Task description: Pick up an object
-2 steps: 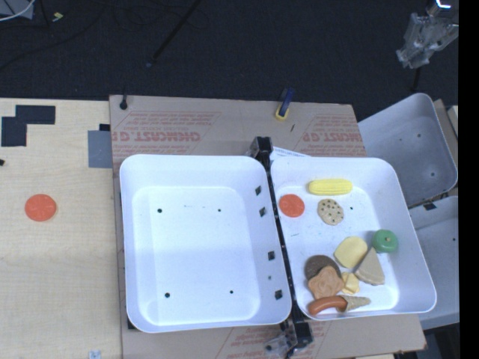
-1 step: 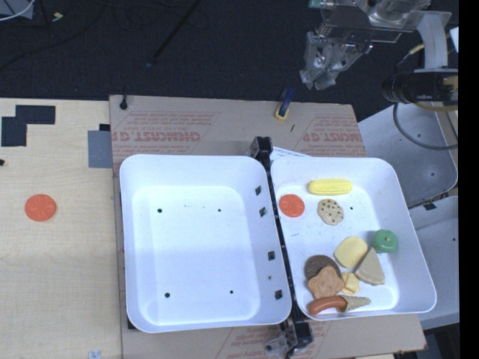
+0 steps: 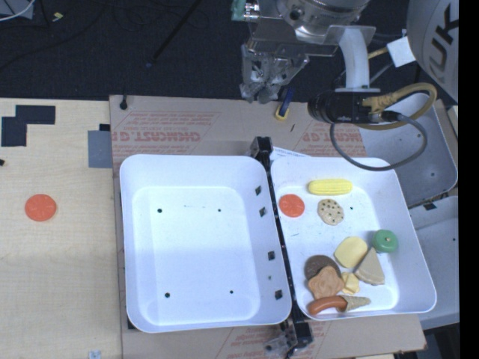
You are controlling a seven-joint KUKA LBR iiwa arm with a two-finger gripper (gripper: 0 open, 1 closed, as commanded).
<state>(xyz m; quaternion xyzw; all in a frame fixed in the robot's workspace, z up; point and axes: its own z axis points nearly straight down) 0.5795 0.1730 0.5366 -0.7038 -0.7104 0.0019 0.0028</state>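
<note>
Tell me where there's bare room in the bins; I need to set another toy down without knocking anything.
The left bin has its whole floor bare. In the right bin, a free patch lies in the far right corner beyond the corn cob, and a small one left of the brown disc. The near right part is crowded: cheese wedge, green piece, sausage.

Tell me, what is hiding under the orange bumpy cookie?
A dark brown round piece peeks out from under the orange bumpy cookie. Its lower part is covered, so I cannot see all of it.

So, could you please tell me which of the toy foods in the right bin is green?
The small round green piece at the bin's right side; the others are yellow, orange, tan or brown.
</note>
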